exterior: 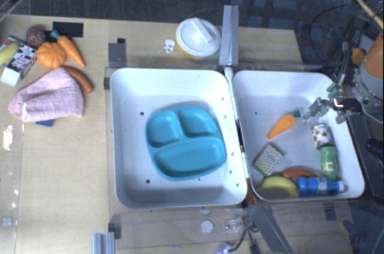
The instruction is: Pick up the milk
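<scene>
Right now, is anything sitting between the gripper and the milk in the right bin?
Nothing visible does. The gripper hangs just above the milk near the right bin's right side, with bare bin floor between them. The green bottle touches the milk's near end; the carrot lies off to the side.

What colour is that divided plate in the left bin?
Light blue; the divided plate shows clearly in the camera view.

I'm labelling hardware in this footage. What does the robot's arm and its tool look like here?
The arm enters from the right edge: grey body with an orange band above the wrist. Its tool is a small metallic, silver-grey assembly with thin finger parts and a tiny reddish light spot. Dark cables loop behind the arm.
</scene>
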### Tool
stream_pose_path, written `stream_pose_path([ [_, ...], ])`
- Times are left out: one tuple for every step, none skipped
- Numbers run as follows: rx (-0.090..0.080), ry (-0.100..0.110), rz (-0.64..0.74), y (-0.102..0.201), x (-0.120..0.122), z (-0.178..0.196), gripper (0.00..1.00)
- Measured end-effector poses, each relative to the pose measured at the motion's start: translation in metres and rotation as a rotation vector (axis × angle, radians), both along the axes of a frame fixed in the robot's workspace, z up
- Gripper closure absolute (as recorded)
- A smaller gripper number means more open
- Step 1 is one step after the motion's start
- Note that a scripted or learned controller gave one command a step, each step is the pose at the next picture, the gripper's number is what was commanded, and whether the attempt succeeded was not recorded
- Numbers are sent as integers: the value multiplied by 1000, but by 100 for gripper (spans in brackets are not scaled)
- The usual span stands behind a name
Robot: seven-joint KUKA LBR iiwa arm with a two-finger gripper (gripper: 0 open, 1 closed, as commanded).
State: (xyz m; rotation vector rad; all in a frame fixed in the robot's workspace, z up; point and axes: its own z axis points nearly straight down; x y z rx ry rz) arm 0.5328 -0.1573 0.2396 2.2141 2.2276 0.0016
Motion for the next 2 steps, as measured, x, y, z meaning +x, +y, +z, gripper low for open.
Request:
stream_pose_path([
  [0, 3, -65, -38, 18, -123, 0],
  [-2, -6, 75, -39, 58, -152, 0],
])
